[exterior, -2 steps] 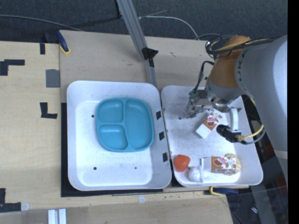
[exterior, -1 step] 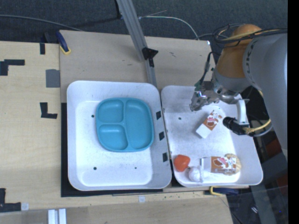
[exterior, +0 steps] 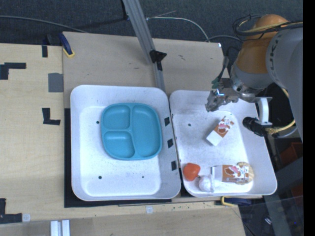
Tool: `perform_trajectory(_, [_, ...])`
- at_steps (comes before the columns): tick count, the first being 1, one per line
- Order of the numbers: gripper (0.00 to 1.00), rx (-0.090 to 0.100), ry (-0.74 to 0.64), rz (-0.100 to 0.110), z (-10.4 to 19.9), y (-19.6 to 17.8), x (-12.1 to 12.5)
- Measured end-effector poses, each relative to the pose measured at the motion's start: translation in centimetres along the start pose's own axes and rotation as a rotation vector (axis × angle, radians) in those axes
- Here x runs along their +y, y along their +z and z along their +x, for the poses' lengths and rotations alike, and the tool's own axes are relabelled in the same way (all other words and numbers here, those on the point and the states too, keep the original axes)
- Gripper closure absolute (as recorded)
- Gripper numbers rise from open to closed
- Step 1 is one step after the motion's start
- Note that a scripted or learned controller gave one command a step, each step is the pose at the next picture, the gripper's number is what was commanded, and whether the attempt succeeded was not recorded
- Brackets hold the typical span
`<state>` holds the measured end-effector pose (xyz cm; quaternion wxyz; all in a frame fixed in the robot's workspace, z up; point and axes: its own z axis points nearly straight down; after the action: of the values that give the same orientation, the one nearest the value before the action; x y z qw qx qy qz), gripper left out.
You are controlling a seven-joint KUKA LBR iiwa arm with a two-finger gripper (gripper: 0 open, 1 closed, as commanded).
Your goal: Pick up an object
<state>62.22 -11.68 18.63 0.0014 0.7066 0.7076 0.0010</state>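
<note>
Gripper [exterior: 215, 102] hangs above the right bin's [exterior: 197, 107] far end, just beyond the small carton [exterior: 220, 131]; finger state cannot be told. Risk: carton lies tilted, so closing fingers could nudge it aside. Orange ball [exterior: 191, 170], white object [exterior: 205, 183] and packet [exterior: 237, 173] cluster nearer the bin's front, clear of the approach.

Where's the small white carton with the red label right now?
The small white carton lies tilted in the right bin, near its middle, just below the gripper and above the packet.
</note>
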Motion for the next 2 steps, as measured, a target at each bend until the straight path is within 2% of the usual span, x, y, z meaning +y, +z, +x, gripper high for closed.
perform_trajectory(1, [1.00, 0.000, 0.000, -0.001, 0.0, -5.1, 0.1])
perform_trajectory(2, [1.00, 0.002, -0.005, 0.004, 5.1, -5.7, 1.0])
